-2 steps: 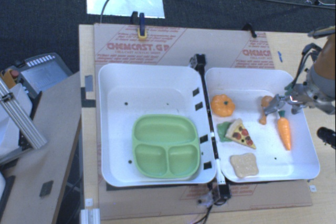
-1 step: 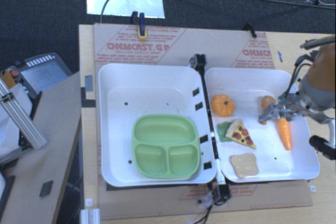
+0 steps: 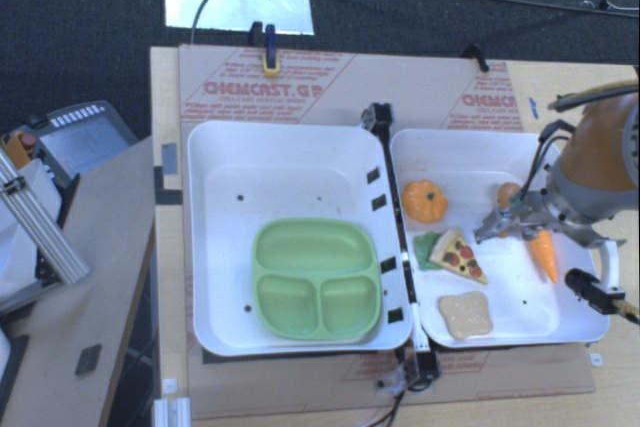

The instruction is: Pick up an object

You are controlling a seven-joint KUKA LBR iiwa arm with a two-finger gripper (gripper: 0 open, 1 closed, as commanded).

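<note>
The right bin (image 3: 570,320) holds an orange pumpkin (image 3: 425,202), a pizza slice (image 3: 459,255) lying on a green leaf, a slice of toast (image 3: 466,314), a carrot (image 3: 543,255) and a small orange item (image 3: 510,192). My gripper (image 3: 503,220) hangs low over the right bin's middle, reaching in from the right. It is just left of the carrot's top and right below the small orange item, which it partly hides. I see nothing clearly held in it.
A green divided plate (image 3: 318,277) lies in the left bin (image 3: 215,215). A black divider (image 3: 392,215) with clips runs between the two bins. The arm's grey body and orange band (image 3: 598,150) stand over the right bin's far right side.
</note>
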